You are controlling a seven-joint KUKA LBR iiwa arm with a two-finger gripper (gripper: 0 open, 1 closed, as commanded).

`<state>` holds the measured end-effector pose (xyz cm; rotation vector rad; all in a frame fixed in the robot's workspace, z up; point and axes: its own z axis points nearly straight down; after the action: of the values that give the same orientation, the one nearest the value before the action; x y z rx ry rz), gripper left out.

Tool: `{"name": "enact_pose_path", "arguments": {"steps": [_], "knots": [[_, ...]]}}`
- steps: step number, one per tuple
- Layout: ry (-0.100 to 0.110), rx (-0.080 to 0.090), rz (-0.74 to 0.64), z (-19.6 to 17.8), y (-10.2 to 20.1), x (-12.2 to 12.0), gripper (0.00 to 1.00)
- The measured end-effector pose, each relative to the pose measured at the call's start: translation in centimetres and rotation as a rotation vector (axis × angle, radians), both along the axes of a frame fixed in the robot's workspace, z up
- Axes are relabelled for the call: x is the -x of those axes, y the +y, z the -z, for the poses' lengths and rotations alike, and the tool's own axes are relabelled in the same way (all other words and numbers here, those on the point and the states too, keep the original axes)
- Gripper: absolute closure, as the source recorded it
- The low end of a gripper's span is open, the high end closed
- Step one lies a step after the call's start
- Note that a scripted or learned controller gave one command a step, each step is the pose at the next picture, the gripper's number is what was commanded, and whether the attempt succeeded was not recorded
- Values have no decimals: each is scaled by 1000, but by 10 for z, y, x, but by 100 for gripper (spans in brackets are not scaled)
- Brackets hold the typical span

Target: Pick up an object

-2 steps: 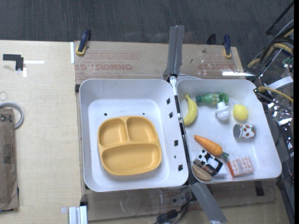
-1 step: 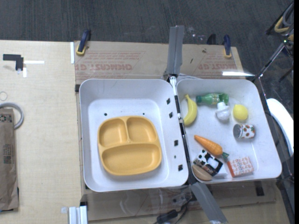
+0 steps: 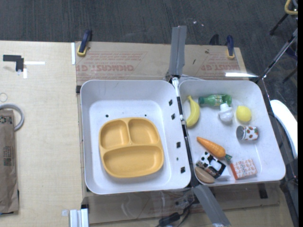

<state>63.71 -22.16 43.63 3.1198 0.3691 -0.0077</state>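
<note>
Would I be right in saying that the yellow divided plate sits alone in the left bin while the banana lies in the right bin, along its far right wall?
Not quite. The yellow divided plate does sit alone in the left bin, and the banana is in the right bin, but the camera view shows it along that bin's left wall, beside the divider, not the far right wall.

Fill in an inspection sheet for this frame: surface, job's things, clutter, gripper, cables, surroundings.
Surface: two white bins side by side, left bin and right bin, on a cardboard sheet.
Job's things: in the right bin, a banana, green bottle, lemon, carrot, small cup and orange carton.
Clutter: yellow divided plate in the left bin.
Gripper: nothing seen.
Cables: one at the bottom edge.
Surroundings: dark floor.
</note>
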Motion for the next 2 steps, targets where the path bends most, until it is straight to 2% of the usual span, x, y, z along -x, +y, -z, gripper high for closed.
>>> {"name": "enact_pose_path", "arguments": {"steps": [2], "knots": [[13,0,-12,-13,3,-2,100]]}}
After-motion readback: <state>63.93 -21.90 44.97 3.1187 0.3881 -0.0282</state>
